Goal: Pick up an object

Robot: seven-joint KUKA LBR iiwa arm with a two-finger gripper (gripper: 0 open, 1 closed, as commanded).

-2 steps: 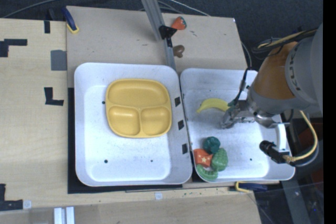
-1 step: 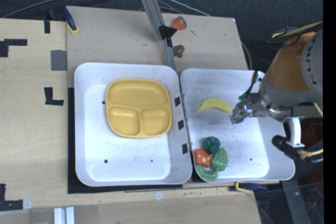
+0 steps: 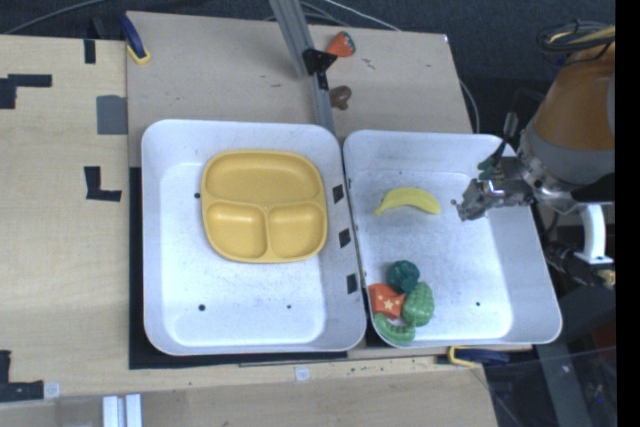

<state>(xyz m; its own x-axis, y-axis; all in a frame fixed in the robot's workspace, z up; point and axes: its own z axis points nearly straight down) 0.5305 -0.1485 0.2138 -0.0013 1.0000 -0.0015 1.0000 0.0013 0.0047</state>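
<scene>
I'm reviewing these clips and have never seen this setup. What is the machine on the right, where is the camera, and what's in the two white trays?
One camera looks down at a slant from above the bench. The grey and orange machine is a robot arm; its end effector hangs over the right bin, with nothing visibly held. That bin holds a yellow banana near its middle and a cluster of toys, green, teal and orange, at its front left corner. The left bin holds a yellow divided plate.
</scene>
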